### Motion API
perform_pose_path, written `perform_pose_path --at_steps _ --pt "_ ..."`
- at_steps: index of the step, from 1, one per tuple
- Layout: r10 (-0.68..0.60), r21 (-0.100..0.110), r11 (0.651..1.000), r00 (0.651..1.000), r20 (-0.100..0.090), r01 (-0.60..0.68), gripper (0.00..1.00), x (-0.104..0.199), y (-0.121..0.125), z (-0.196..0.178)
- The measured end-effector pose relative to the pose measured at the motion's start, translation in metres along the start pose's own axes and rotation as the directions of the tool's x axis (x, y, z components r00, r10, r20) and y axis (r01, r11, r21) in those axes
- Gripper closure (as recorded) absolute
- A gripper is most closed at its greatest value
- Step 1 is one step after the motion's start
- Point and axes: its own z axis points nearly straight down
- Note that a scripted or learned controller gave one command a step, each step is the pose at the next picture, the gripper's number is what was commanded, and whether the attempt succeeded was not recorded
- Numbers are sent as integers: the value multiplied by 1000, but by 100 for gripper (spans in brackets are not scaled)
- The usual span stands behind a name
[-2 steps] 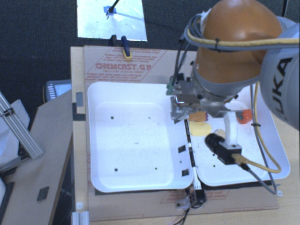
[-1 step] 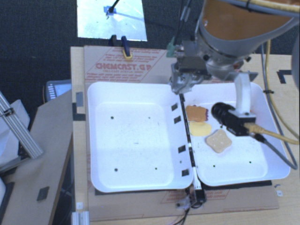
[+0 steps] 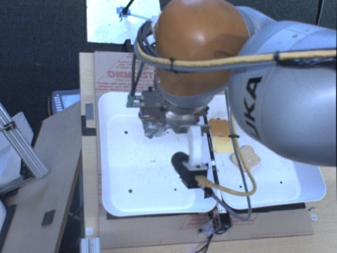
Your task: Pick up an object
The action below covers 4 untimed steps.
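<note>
My gripper point(image 3: 152, 126) hangs low over the back middle of the left white bin point(image 3: 126, 165), with the big grey and orange arm covering much of what lies behind it. Nothing shows under or around the gripper on the bin floor. In the right bin point(image 3: 287, 186), close to the divider, lie an orange flat piece point(image 3: 220, 126), a pale yellow piece point(image 3: 224, 145) and a tan bread-like piece point(image 3: 247, 157). The arm hides the back part of the right bin.
Both bins rest on a brown cardboard sheet point(image 3: 113, 73) on the bench. A metal rail point(image 3: 21, 146) and a grey side table stand at the left. A pale panel point(image 3: 113, 15) hangs on the dark back wall.
</note>
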Motion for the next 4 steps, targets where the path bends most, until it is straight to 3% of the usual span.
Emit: perform_pose_path --at_steps 1,2,3,4 --pt "11 -28 1000 1000 -8 -12 100 -6 72 -137" --pt "8 -15 1000 1000 -5 -8 100 -6 85 -165" --pt "7 -11 1000 1000 -4 -7 0 -6 84 -163" --pt "2 -14 1000 1000 -5 -3 100 -5 84 -175"
